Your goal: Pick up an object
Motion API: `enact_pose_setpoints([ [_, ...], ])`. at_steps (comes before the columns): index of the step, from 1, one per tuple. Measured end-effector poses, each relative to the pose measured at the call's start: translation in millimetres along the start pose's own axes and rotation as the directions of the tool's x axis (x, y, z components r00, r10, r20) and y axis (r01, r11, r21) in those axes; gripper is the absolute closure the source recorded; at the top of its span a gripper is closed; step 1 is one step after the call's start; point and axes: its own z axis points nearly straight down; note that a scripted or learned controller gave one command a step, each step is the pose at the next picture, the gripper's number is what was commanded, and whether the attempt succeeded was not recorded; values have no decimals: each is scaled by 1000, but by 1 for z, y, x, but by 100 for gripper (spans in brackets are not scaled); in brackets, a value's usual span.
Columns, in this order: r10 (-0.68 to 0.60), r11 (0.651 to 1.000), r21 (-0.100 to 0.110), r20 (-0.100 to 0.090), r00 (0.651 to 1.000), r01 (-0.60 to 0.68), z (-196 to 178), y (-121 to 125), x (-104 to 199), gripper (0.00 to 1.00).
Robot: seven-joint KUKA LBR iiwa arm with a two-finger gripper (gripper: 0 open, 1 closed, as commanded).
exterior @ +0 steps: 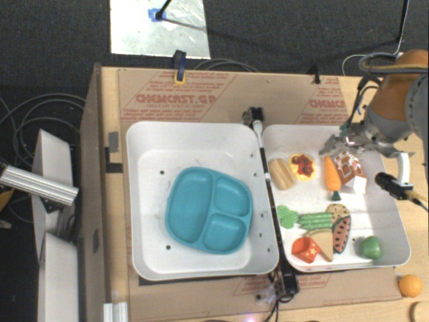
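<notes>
The arm [395, 106] is seen at the right edge of the frame, upper half, grey w/ an orange band. The gripper [345, 143] is positioned over the upper right part of the right bin [392, 217], just above a brown-and-white boxed item [348, 170]. Gripper opening: cannot be told at this resolution; nothing is visibly held.

Right bin contents, approx. layout:
- carrot [332, 175]: upright in frame, touching the boxed item's left side.
- round yellow piece w/ red topping [302, 166]: left of the carrot.
- bread roll [281, 174]: beside it, near the bin's left wall.
- green leafy piece [287, 216] and green bean pod [316, 221]: mid-bin, lower left.
- melon slice [340, 232]: leaning beside the pod.
- red pepper piece [304, 248]: at the lower edge.
- green round fruit [369, 247]: lower right corner.

The left bin [144, 146] holds a blue divided tray [209, 210], three compartments. An orange [409, 286] lies on the bench [201, 92], outside the bins, at lower right of frame.
</notes>
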Motion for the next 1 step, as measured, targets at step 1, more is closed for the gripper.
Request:
enact_pose_setpoints([
  [1,-3,1000,3,0,1000,3,0,-15,7,0],
])
